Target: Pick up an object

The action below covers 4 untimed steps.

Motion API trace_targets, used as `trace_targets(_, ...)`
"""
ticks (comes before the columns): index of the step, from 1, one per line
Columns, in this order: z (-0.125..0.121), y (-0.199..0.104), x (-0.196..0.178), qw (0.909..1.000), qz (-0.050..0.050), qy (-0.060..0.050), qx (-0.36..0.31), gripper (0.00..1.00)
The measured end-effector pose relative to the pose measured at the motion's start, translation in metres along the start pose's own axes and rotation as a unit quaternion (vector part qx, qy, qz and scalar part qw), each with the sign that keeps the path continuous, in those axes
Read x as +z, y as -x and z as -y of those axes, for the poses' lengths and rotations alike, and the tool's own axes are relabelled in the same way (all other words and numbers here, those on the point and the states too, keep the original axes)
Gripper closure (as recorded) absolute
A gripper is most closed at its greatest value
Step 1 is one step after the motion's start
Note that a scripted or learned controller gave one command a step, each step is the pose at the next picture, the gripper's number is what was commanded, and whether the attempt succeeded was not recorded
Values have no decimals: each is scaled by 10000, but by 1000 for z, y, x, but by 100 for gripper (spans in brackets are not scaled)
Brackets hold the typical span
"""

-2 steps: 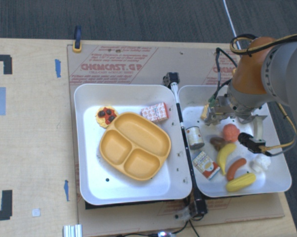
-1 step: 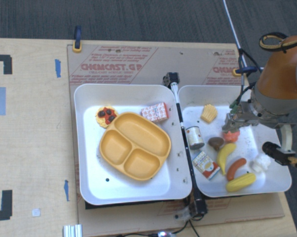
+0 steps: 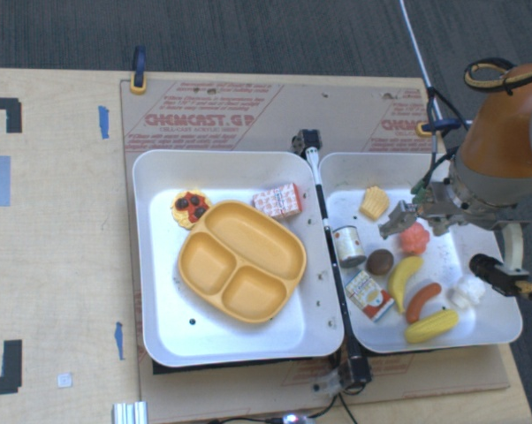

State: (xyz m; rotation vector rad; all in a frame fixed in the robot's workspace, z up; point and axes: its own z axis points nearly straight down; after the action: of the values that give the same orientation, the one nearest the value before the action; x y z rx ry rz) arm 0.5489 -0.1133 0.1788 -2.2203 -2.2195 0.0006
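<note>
My end effector hangs over the right bin, just beside a pink ball; whether it is open I cannot tell. That bin also holds a banana, sausage, corn and can. The left bin holds a yellow divided plate.

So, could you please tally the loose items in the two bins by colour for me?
Yellow or orange: 5 - divided plate, tart, cheese wedge, banana, corn cob
Red or pink: 3 - pink carton, pink lump, sausage
Brown: 1 - ball
Silver: 1 - can
White: 2 - small box, white lump
Total: 12
</note>
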Motion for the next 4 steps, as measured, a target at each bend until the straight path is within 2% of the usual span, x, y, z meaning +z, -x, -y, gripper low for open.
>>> trace_targets(1,3,-4,93,10000,18,32,5,0)
trace_targets(2,2,-4,82,10000,19,53,6,100)
trace_targets(3,51,-36,-6,10000,6,16,-6,100)
trace_targets(4,51,-36,-6,10000,7,16,-3,0)
